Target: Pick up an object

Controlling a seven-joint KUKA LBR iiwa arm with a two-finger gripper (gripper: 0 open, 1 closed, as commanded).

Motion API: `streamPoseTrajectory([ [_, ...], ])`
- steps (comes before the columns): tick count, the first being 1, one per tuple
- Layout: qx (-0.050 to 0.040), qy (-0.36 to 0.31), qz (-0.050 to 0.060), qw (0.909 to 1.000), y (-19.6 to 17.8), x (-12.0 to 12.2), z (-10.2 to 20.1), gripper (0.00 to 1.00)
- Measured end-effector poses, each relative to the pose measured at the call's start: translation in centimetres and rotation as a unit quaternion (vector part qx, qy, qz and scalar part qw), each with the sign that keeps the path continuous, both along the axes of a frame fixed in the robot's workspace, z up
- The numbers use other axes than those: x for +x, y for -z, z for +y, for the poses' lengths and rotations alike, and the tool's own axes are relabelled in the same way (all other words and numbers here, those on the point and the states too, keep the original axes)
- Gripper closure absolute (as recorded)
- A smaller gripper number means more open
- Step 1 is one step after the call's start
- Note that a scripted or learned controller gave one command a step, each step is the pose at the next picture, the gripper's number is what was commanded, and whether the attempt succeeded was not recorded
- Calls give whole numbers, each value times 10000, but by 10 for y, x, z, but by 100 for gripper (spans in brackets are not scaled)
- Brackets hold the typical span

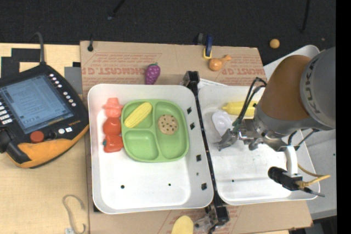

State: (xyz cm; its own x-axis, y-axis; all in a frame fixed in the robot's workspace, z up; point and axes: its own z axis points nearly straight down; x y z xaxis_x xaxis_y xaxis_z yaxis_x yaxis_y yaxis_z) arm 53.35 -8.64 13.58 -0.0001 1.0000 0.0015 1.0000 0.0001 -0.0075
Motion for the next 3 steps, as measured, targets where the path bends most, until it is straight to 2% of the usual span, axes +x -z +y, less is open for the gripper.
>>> streamPoseTrajectory([
  [1, -2, 1, -15, 10000, 51, -1, 2, 0],
  [2, 0, 46, -19, 10000, 38, -1, -1, 100],
  [3, -5, 5, -36, 10000, -4, 1, 1, 100],
])
